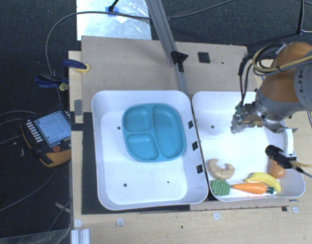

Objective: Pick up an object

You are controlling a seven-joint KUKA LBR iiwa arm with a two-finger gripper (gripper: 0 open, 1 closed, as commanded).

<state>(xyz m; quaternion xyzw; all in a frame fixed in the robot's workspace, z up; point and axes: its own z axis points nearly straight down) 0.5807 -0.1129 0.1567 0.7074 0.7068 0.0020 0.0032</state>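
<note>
The gripper hangs over the upper middle of the right bin, pointing down and left from the grey arm with its orange band. Its fingers are too small and blurred to read. Nothing shows under it but bare bin floor. Along the bin's near edge lie a tan croissant-like pastry, a green vegetable piece, an orange carrot and a yellow banana. An orange-brown item sits at the right wall, partly hidden by a black part of the arm.
The left bin holds a blue divided plate. A grey pole slants across the back of the bench. Cables, clamps and a handheld controller lie on the floor to the left.
</note>
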